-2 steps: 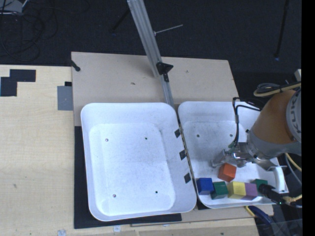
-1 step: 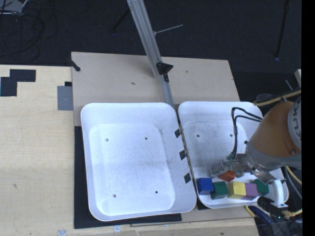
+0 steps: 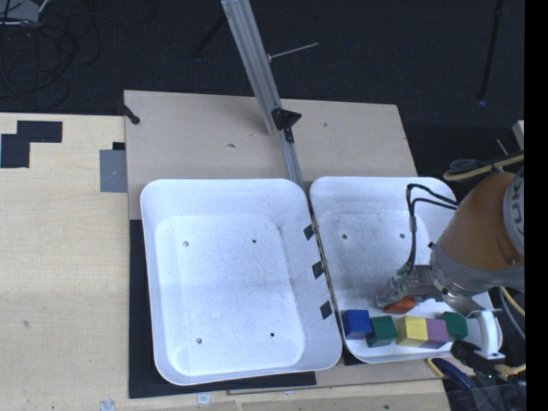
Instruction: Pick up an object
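A: Start big. What fills the bench?

B: Two shallow white plastic bins with rounded corners and speckled floors. The left bin point(image 3: 231, 281) is the wider; the right bin point(image 3: 368, 229) meets it along a seam with small black clips. Behind them lies a tan board, and a ribbed grey metal rail point(image 3: 257, 67) slants down to the seam.

A: And the arm?

B: The grey arm with an orange band point(image 3: 484, 229) enters from the right, cut off by the frame edge. Black cables loop over it. It covers the right bin's far right side.

A: The gripper?

B: The two-finger metal gripper point(image 3: 399, 295) is low in the right bin, near the front. It is small and blurred; I cannot tell whether the fingers are spread or pressed together. A small orange-red object point(image 3: 402, 305) sits right at the tips, its shape hard to make out, and I cannot tell if it is pinched.

A: Other things to pick?

B: A row of small cubes along the right bin's front wall: blue block point(image 3: 357, 322), dark green block point(image 3: 382, 330), yellow block point(image 3: 415, 329), purple block point(image 3: 437, 329), and a green block point(image 3: 455, 324) partly under the arm.
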Tool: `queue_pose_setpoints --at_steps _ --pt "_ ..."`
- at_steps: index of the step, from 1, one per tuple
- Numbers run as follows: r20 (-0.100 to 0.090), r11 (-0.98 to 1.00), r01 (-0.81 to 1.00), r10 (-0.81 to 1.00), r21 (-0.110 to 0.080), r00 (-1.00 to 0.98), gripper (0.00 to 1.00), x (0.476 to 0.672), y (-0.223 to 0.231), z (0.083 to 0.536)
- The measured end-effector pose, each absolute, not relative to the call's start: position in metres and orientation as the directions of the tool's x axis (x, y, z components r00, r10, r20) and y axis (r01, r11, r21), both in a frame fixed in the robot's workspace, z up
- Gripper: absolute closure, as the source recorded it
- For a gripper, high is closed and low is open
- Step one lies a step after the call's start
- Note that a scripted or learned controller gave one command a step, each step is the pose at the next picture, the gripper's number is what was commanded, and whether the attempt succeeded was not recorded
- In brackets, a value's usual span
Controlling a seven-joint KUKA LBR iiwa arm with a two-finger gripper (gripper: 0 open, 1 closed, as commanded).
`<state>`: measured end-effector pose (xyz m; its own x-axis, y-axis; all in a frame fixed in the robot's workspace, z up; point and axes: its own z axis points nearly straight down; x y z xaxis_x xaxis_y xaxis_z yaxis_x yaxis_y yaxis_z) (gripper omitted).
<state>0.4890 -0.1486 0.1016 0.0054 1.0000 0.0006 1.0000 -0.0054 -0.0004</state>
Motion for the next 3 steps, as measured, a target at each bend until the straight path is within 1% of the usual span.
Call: queue_pose_setpoints --at_steps 1,2,3 --pt "0.003 0.009 1.0 1.0 0.009 -0.009 1.0 0.584 -0.061 0.194" --pt "0.003 0.004 1.0 1.0 -0.006 -0.004 1.0 0.579 -0.01 0.189" --pt "0.004 0.007 1.0 1.0 -0.003 -0.007 1.0 0.585 0.084 0.202"
